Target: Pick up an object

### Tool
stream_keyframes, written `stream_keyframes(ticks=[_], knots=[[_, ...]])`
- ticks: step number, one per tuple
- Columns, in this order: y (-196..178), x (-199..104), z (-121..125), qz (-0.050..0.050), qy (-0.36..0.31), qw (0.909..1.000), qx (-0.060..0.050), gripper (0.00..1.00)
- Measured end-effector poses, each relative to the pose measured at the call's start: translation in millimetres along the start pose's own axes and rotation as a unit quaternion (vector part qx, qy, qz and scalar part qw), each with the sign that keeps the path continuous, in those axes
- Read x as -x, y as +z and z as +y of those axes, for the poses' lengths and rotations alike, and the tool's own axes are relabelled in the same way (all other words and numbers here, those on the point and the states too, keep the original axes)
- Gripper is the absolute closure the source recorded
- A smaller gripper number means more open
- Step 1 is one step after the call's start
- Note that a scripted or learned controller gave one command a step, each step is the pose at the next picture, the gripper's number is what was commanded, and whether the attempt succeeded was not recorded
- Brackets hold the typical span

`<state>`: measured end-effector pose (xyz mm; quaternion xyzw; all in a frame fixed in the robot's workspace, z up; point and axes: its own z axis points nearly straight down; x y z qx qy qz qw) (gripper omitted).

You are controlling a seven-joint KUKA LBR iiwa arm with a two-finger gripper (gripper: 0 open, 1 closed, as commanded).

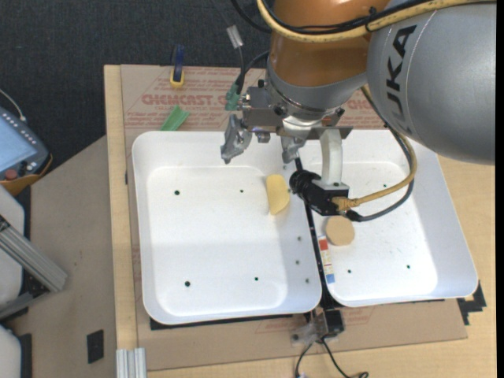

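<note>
A pale yellow lump (276, 194) lies in the left bin (143, 211), close to its right wall. A tan round disc (340, 231) rests in the right bin (445, 219) near the divide. My gripper (261, 150) hangs over the back of the left bin, just above and behind the yellow lump. Its fingers (232, 145) are spread open and hold nothing. The grey and orange arm fills the top of the view above it.
A black cable and connector (319, 195) drape from the wrist across the divide between the bins. A green piece (174, 119) and a blue and yellow clamp (178, 69) lie on the cardboard behind the left bin.
</note>
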<state>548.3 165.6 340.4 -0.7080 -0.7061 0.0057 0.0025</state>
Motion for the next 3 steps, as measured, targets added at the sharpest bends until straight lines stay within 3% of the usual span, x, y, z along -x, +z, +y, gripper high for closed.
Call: stream_keyframes(ticks=[1, 2, 3], knots=[[-18, -1, 0, 0.003, -0.001, 1.0, 0.007, 1.0], [43, 14, -73, 0.001, -0.001, 1.0, -0.001, 1.0], [-10, 59, -68, 0.002, 0.002, 1.0, 0.009, 1.0]])
